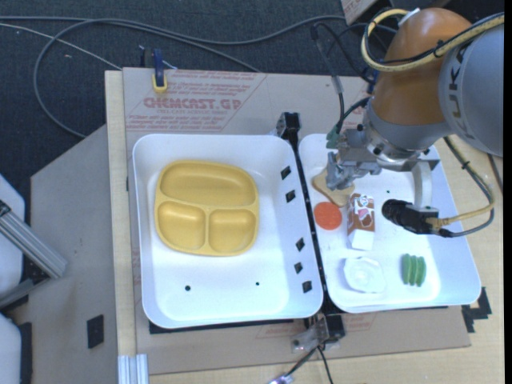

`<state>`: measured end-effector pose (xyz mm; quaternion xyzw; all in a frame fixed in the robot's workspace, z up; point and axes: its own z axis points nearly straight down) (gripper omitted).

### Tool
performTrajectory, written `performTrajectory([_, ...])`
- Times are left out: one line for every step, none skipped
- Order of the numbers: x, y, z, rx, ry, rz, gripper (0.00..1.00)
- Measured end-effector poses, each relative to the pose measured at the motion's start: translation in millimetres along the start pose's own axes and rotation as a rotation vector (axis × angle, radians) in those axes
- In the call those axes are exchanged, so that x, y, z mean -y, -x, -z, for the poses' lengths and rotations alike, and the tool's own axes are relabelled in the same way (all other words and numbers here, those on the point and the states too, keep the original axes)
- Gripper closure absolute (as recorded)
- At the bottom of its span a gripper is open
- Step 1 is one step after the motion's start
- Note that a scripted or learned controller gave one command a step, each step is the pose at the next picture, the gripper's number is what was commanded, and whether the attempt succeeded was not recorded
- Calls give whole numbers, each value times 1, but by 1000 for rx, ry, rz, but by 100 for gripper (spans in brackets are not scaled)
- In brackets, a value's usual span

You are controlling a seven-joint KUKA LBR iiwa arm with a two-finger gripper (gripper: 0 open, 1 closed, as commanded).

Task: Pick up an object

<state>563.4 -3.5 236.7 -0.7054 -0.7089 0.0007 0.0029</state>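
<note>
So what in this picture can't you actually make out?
- Gripper, camera view: the arm's own body covers the fingers; open or shut is unclear.
- Tan object beneath it: mostly hidden by the gripper.
- Carton: label too small to read.
- Arm: cut off by the right edge.

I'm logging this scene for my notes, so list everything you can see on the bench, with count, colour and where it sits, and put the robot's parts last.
left bin: one, white, left half of bench
right bin: one, white, beside the left bin
tray: one, yellow, three compartments, in left bin
disc: one, orange-red, right bin near the divider
carton: one, white and brown, right of the disc
lid: one, white, round, front of right bin
green item: one, right of the lid
tan piece: one, under the end effector, partly hidden
clamp: one, blue and yellow, board's back edge
arm: one, grey and orange, from the right
end effector: one, grey, low over the tan piece
</note>
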Motion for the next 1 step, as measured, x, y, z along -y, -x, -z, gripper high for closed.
performTrajectory([25, -59, -2, 0, 0, 1, 100])
